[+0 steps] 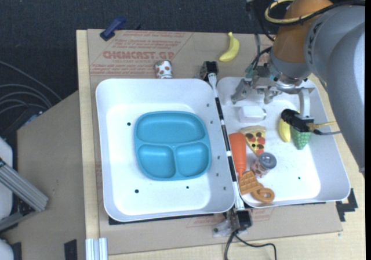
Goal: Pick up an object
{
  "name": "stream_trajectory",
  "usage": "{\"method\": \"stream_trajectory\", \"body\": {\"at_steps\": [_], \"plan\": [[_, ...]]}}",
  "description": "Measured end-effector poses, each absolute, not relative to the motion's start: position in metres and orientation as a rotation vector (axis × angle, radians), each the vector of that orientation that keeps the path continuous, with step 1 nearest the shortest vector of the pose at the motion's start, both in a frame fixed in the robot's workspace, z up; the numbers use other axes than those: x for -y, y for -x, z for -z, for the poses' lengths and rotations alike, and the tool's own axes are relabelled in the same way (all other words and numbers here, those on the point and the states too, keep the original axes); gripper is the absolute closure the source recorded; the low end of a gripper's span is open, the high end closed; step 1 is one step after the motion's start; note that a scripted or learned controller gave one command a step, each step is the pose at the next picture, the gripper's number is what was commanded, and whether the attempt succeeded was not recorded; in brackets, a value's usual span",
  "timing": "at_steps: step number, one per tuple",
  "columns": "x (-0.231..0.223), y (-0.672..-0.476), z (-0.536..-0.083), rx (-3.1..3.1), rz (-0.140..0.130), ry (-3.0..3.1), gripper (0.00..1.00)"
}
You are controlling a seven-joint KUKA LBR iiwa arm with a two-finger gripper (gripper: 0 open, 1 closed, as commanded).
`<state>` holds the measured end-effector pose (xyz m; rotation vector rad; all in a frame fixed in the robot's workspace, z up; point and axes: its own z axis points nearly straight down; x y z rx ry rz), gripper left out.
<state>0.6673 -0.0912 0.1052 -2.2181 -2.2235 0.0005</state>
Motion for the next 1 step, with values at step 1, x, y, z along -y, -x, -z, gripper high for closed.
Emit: {"method": "stream_trajectory", "body": {"at_steps": [1], "plan": [[0.1073,-0.6647,-0.0846,2.219,-0.003,2.221,0.0]]}}
